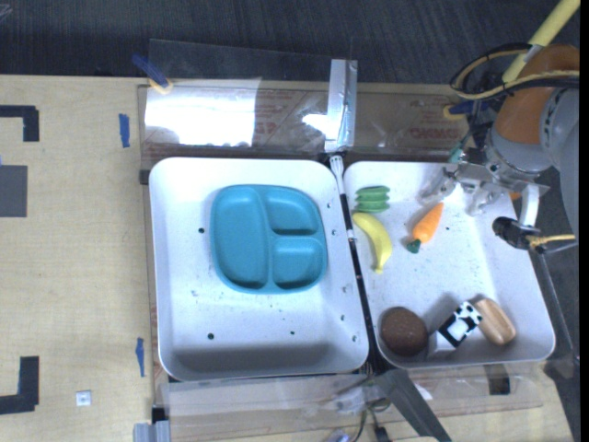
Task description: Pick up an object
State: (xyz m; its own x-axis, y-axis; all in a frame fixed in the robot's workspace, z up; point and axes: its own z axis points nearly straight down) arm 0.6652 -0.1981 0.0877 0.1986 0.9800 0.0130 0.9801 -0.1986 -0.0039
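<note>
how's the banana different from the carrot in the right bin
The banana is yellow and curved; the carrot is orange and straight, with a green end. The banana lies by the bin's left wall, the carrot nearer the gripper. Both are toy foods in the right bin.

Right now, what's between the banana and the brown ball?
Nothing: in the camera view, bare white bin floor runs from the banana down to the brown ball.

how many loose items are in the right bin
6, all in the right bin: green piece and banana by the divider, carrot mid-top, brown ball, black-and-white block and tan piece along the near edge. The arm may hide more.
</note>
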